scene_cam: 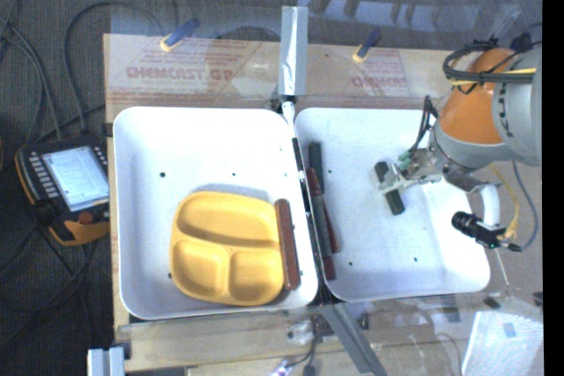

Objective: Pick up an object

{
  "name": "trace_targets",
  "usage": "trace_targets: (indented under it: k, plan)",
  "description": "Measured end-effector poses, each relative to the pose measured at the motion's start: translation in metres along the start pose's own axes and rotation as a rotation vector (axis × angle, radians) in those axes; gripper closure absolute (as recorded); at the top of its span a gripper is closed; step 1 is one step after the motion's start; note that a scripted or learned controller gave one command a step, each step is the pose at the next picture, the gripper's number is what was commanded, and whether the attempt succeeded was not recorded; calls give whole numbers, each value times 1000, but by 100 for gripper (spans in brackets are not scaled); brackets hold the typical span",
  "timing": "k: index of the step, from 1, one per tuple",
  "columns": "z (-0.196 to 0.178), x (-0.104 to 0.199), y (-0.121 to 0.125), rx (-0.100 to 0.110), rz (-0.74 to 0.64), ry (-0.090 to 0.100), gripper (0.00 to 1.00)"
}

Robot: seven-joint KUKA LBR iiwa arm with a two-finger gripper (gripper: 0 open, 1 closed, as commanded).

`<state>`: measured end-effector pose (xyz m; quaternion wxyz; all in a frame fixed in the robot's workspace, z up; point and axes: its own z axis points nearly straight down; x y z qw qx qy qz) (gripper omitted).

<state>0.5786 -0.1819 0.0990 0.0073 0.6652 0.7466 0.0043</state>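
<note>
Handheld screen [66, 180]: it lies on the floor, left of the tabletop [203, 75], with cables around it.
Left bin [141, 136]: it holds a yellow tray [227, 246] with three compartments, low in the bin, and a brown stick [286, 242] that touches the right edge of the tray.
Middle wall: a dark bar [315, 167] and a reddish-brown strip [322, 224] lie along the left wall of the right bin [370, 269], just beside the border between the two bins.
Task's thing: no object is fixed by the task. I judge the dark bar and the strip the nearest candidates; the tray and the stick are farther, in the other bin.
End effector [394, 189]: it is low over the right bin, in its upper right part, below the orange band of the arm [480, 114]. Whether it is spread or pressed together, I cannot tell, and I see nothing between its tips.
Relation: the dark bar lies to the left of the end effector, near but apart; the yellow tray is well apart, across the wall.
Advice: I think the end effector must move left, turn across the bar's short side, and come down away from the wall, because the wall can block one side.
</note>
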Motion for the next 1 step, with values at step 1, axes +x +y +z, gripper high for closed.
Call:
trace_targets:
  k: [1]
  plan:
    - [-100,44,5,21,52,4,100]
